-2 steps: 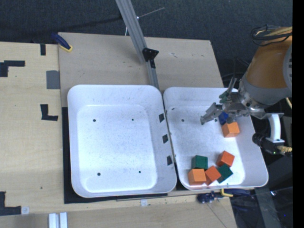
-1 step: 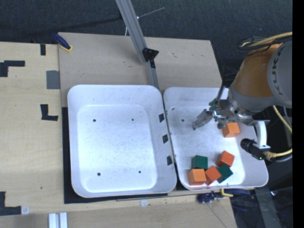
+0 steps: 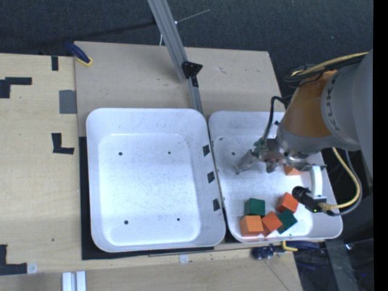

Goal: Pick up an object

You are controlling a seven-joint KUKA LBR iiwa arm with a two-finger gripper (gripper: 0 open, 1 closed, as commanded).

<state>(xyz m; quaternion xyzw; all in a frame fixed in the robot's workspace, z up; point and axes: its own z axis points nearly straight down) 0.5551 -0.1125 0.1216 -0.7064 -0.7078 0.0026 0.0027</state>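
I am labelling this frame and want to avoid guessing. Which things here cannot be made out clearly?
- Gripper, camera view: small and blurred.
- Orange block beside the wrist: mostly hidden by the arm.
- Block pile in the right bin: blocks overlap, so the count is uncertain.

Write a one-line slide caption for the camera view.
Arm reaches into the right bin, gripper above its floor, orange and green blocks clustered at the near end.
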